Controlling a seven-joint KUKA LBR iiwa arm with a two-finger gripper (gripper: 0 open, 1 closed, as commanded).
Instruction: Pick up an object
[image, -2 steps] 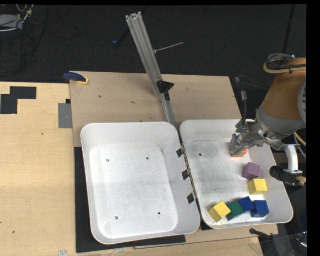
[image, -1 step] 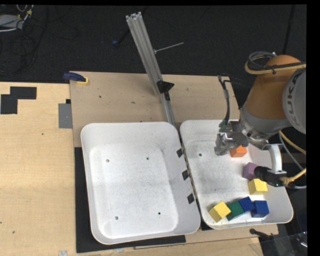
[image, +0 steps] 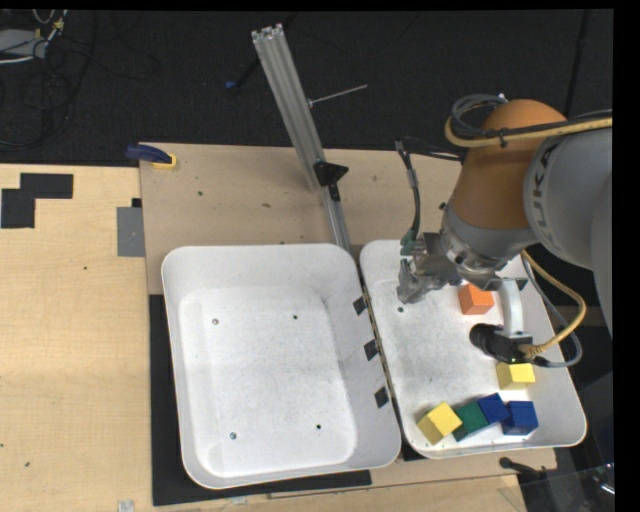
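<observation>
Camera view, "KU" on arm (image: 560, 190), coloured blocks (image: 480, 415)

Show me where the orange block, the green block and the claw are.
orange block (image: 476, 298): camera view, on its top face.
green block (image: 472, 417): camera view, on its top face.
claw (image: 410, 288): camera view, at the tips of its fingers, over the right bin.
</observation>
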